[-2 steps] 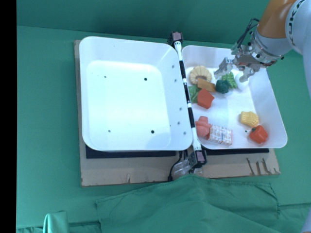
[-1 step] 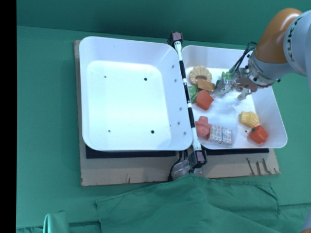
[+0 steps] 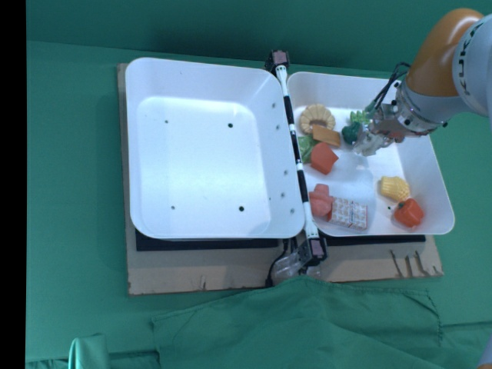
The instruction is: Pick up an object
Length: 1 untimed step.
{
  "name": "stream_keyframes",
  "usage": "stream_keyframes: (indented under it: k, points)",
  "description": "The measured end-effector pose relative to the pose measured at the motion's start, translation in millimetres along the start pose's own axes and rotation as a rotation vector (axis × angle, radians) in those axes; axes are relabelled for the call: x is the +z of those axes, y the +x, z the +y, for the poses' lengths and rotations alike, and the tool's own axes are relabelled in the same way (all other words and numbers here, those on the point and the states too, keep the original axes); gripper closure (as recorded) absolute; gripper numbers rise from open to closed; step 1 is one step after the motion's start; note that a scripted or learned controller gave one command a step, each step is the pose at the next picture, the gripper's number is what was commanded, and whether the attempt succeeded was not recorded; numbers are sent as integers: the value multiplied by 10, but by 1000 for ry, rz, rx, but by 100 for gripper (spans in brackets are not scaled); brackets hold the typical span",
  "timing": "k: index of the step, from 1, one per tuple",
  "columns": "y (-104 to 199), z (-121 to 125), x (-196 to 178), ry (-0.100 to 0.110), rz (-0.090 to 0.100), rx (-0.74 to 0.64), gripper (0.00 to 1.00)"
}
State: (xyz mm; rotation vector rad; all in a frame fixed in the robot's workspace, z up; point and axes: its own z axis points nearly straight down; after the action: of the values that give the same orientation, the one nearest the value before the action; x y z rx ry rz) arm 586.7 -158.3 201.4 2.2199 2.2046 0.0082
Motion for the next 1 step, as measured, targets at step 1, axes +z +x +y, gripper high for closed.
stream_keyframes:
  k: [1]
  points:
    - [116,-24,-790,0,2,-6,100]
